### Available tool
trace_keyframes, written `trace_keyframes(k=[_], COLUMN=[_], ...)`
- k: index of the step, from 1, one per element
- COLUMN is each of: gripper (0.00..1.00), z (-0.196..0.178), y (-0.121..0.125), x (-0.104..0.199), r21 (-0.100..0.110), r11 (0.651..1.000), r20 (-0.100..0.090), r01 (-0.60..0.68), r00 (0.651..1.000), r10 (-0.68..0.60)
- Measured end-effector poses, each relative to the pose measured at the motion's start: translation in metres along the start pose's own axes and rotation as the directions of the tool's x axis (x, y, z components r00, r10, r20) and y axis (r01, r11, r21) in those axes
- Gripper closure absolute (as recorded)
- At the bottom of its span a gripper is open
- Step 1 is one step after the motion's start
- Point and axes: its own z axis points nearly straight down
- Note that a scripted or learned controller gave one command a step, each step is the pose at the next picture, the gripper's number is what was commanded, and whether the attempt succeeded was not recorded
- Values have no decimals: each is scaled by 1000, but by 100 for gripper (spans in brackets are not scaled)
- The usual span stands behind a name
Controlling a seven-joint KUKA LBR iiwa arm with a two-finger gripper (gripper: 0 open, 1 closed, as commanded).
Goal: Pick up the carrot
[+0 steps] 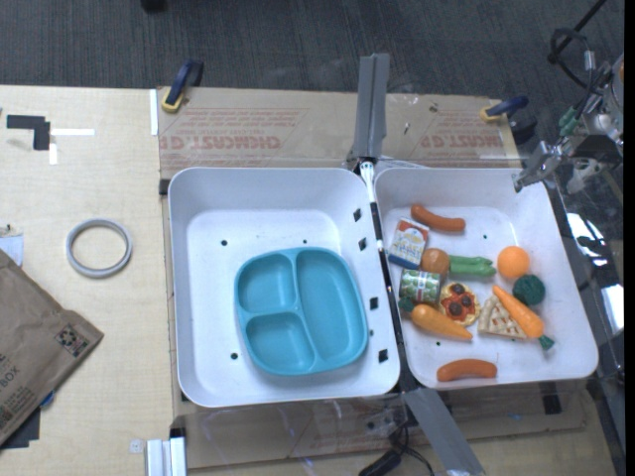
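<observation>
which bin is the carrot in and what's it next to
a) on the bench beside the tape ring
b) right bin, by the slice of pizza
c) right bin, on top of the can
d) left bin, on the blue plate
b: the carrot lies in the right bin, slanting along the right side of the pizza slice, its green top toward the bin's lower right corner.

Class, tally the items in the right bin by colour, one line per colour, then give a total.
Orange: 4, including the carrot
Green: 3
Red-brown sausages: 2
Mixed colours (carton, pizza, sandwich): 3
Total: 12
</observation>
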Motion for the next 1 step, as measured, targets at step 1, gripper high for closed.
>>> trace_keyframes(k=[1], gripper=[0], z=[95], y=[-20], x=[-30], r21=[-2], r11=[962], r20=[0], r01=[273], r00=[962], r10=[-273])
